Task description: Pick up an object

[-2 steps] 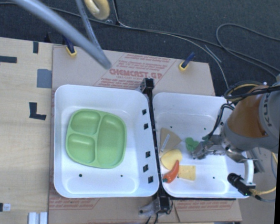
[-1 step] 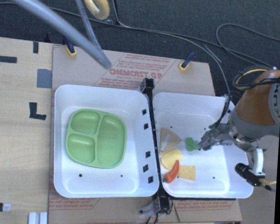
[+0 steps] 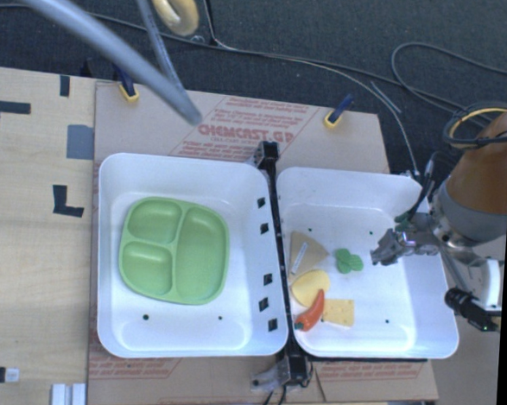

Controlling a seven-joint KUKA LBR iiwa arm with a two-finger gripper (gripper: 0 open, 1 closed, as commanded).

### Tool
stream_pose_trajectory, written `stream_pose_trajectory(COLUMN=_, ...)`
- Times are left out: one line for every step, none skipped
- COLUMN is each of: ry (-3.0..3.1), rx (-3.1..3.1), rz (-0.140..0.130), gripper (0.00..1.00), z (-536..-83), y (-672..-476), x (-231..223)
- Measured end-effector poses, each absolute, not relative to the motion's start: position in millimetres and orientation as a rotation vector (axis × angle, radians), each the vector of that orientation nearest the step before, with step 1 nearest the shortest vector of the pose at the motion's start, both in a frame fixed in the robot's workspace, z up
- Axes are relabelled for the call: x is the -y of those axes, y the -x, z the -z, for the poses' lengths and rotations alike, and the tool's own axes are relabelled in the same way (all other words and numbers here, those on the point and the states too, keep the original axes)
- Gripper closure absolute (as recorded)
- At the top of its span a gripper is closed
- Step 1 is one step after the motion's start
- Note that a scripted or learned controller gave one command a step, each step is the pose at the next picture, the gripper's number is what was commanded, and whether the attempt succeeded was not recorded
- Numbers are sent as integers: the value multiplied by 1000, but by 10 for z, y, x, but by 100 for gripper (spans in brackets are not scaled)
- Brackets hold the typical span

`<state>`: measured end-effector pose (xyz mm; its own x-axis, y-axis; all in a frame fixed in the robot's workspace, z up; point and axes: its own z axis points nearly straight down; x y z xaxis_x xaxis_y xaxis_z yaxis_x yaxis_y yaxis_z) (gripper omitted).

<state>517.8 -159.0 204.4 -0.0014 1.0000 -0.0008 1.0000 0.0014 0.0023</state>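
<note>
The claw (image 3: 387, 250) hung at right of centre, over the right bin (image 3: 417, 339); whether it was open or closed I could not tell. The green object (image 3: 348, 262) lay just left of it and slightly lower.

Two white bins (image 3: 186, 171). One green tray (image 3: 175, 251). Five small food pieces: one green (image 3: 348, 262), one red (image 3: 311, 313), three yellowish (image 3: 308, 285). One gripper (image 3: 387, 250).

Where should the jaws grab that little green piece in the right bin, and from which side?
Take the green piece across its narrow middle, coming straight down. It lies alone on the right bin floor, apart from the yellow pieces, so both sides look free.
</note>
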Motion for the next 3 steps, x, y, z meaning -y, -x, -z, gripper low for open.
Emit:
stream_pose_trajectory(ry=-2217, rx=-2221, rz=-2, gripper=100, z=-2422, y=-5189, x=1590)
stream_pose_trajectory(ry=-2217, rx=-2228, rz=1, gripper=100, z=-2281, y=-5251, x=1083)
stream_pose_trajectory(ry=-2216, rx=-2230, rz=1, gripper=100, z=-2162, y=-5307, x=533)
